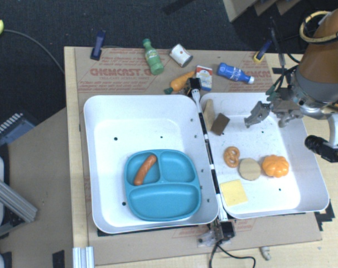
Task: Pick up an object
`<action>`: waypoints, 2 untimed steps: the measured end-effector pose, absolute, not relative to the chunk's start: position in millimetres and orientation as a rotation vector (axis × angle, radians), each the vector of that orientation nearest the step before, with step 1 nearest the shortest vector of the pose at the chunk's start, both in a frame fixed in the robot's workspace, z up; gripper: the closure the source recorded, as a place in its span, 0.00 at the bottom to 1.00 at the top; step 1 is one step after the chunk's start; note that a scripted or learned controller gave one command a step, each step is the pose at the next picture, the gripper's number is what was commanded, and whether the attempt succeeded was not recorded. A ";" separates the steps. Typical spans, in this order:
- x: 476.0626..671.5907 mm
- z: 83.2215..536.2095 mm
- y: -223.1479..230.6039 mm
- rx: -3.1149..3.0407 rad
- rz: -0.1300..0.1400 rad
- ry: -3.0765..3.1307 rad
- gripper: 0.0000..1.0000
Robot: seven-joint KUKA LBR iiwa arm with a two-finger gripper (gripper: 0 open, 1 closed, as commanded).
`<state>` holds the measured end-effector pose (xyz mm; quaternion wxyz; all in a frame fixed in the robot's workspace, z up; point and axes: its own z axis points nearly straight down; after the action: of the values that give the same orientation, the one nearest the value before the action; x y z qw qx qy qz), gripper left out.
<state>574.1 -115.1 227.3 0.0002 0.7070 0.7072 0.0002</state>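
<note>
Tool [265, 111] hangs open and empty over the right bin [308, 175]. Nearest item, the brown block [220, 123], appears light and rigid; grip across its short sides.

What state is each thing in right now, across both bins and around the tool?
tool: above the right bin, nothing between its fingers
sausage: lying in the blue tray's upper-left compartment
blue tray: flat in the left bin
pretzel: flat in the right bin
orange pumpkin: resting beside the tan disc
tan disc: flat
yellow slice: flat
brown block: lying near the divider
</note>
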 end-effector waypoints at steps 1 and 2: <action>540.0 178.7 -163.2 2.223 -0.002 2.221 0.00; 531.3 85.7 -196.6 2.224 -0.002 2.222 0.00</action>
<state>531.3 -196.6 85.7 -0.0010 0.7074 0.7068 -0.0007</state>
